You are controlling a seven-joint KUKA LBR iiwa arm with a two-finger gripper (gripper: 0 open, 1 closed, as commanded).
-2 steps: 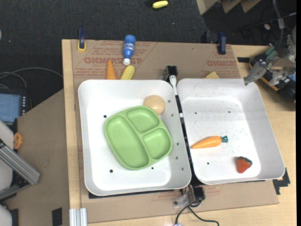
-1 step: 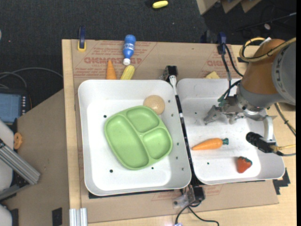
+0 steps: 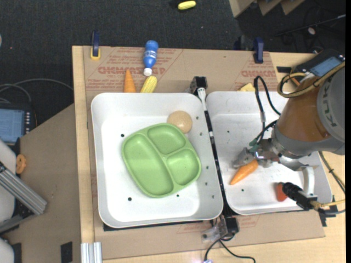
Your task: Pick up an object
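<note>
Carrot [image 3: 244,172] in right bin [image 3: 233,119], upper end just under gripper [image 3: 252,156].

Top of carrot [image 3: 244,172] hidden under hand [image 3: 253,155], arm [image 3: 307,119] cut off at right

Surfaces and materials, bench as seen from above.
Both bins, left [image 3: 101,147] and right [image 3: 236,119], are white moulded plastic, smooth with a faint sheen. The green divided plate [image 3: 159,160] is smooth plastic, satin, with soft highlights on its ridges. The carrot [image 3: 244,172] is orange plastic, glossy. The beige ball [image 3: 180,120] looks matt. The bench sheet [image 3: 181,64] is brown printed cardboard, flat and matt. The floor [image 3: 55,15] is dark carpet, rough. The arm's orange band [image 3: 299,116] is smooth with a dull gloss.
</note>
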